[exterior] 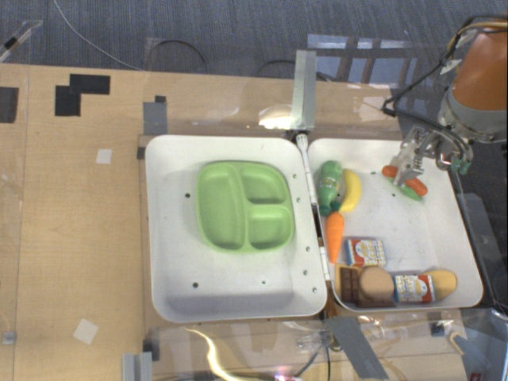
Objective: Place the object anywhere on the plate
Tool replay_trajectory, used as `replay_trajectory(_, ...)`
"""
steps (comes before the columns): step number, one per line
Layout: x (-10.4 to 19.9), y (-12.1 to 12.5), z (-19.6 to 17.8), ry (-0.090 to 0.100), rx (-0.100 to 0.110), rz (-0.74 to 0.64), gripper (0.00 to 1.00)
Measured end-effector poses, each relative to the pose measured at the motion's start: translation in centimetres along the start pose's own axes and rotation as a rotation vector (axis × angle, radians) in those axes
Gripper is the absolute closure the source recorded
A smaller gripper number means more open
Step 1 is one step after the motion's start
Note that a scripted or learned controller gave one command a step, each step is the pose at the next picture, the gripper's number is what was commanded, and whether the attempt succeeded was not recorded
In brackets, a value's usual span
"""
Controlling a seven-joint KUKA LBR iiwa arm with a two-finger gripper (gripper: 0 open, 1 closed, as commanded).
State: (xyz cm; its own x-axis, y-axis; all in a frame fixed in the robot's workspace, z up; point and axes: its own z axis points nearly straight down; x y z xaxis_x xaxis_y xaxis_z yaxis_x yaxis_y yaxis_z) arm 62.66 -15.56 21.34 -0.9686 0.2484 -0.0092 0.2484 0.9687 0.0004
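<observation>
At the far end of the right bin [425,225] we see a small orange-red piece [414,186] with a green tip, lying on the white floor close to the bin's right wall. Directly over it hangs the end effector [411,165], so near that we cannot say whether the two touch, and we cannot tell whether the end effector is released or clenched. We do not see the piece lifted; it appears to rest on the bin floor. A second orange bit shows just to the left of the end effector, and we cannot tell if it belongs to the same piece. The arm [480,78] comes in from the right, its orange band above the grey wrist, with dark cables looping beside it.

Along the right bin's left wall we find a green item [329,182] touching a banana [351,190], and a carrot [334,236] just below them. Nearer us sit a small carton [364,252], a brown block [349,286] and a tan roll [405,286] with a printed label, crowded together at the near wall.

Well apart from the piece, the green plate [242,206] lies in the middle of the left bin [175,276]. It has one long compartment on its left and two smaller ones on its right. Both bins sit side by side on the wooden bench [71,236]
</observation>
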Motion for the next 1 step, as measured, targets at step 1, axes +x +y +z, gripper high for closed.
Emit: replay_trajectory(1,-0.39,8.78,1.05,0.000,-0.004,0.238,1.00)
